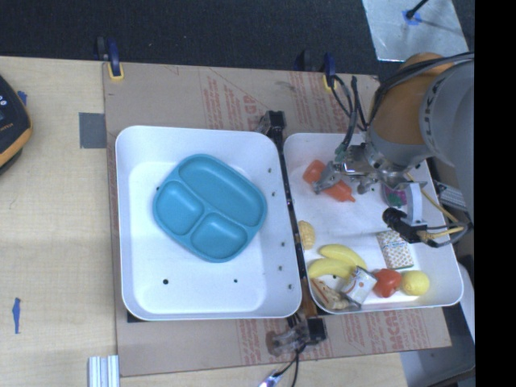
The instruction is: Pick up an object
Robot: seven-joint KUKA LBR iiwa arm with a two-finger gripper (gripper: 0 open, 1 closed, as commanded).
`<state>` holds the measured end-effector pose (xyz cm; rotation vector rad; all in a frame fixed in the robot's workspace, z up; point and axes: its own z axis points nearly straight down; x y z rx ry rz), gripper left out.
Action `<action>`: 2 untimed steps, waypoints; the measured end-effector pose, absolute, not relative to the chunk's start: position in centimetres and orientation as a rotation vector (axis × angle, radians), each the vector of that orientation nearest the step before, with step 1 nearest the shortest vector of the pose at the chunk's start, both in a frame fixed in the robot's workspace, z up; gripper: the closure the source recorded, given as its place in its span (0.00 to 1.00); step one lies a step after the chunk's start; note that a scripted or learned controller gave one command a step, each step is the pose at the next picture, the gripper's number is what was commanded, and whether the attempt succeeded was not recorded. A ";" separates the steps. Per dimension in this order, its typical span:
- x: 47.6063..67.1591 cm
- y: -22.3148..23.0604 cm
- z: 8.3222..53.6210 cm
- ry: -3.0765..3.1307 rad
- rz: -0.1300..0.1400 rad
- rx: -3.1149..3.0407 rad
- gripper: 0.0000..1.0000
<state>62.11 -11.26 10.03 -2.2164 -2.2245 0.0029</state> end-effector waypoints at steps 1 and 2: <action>65.6 -10.2 9.2 -2.226 0.003 -2.215 0.00; 65.7 -10.3 10.3 -2.227 0.004 -2.213 1.00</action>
